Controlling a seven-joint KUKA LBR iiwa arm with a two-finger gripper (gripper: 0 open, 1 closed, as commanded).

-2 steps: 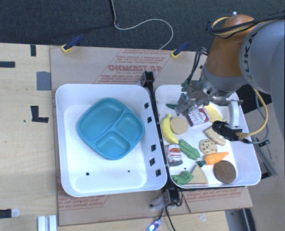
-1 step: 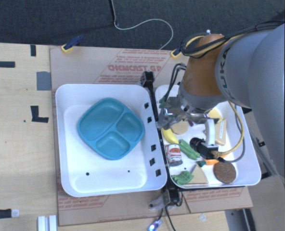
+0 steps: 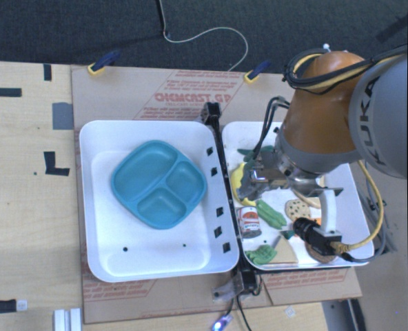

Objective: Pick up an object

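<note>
The jaws (image 3: 258,178) hang low in the right bin (image 3: 352,185), hidden under the arm's wrist, so I cannot tell their state. Just below lie a green toy (image 3: 271,214), a small can (image 3: 249,221) and a cookie (image 3: 297,207). A blue plate (image 3: 159,183) sits in the left bin (image 3: 97,185).

Right bin (image 3: 352,205), lower right of frame: small can (image 3: 249,222) upright, green pieces (image 3: 271,212), spotted cookie (image 3: 297,207), jumbled.

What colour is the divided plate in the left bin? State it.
The divided plate is light blue, a plain teal shade with no pattern, seen clearly in the camera view.
</note>
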